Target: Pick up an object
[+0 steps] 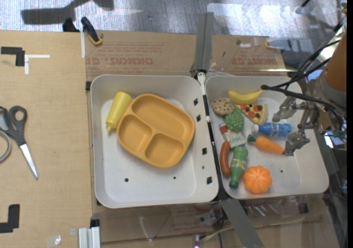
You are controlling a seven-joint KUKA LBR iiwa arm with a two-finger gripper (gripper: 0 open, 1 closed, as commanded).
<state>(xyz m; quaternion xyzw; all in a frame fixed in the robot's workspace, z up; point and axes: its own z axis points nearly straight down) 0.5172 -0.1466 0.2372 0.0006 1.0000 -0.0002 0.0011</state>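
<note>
Looking down on my bench from the fixed camera, I start at the near edge and work away. Nearest in the right bin [317, 183] sits an orange pumpkin toy [258, 179], with a green bottle [237, 165] just to its left and a red sausage [224, 158] beside that. A little farther in lies a carrot [267, 144], then a blue bottle [274, 129] just behind it. Behind those I see a green leafy toy [235, 120], a pizza slice [254, 112], a cookie [222, 106] and, farthest back, a banana [245, 96] near the bin's far wall.

My gripper [292, 128] hangs over the right part of this bin, reaching in from the right. Its two metal fingers are spread apart, one tip near the carrot's right end, the other farther back, just right of the blue bottle. Nothing sits between them. Only a bit of the orange band [337, 73] shows at the picture's right edge, with black cables looping off it.

The left bin [105, 186] holds a yellow divided tray [155, 129], and a yellow bottle [117, 110] lies against its left side. Scissors [21, 136] rest on the wooden bench [44, 186] far to the left.
</note>
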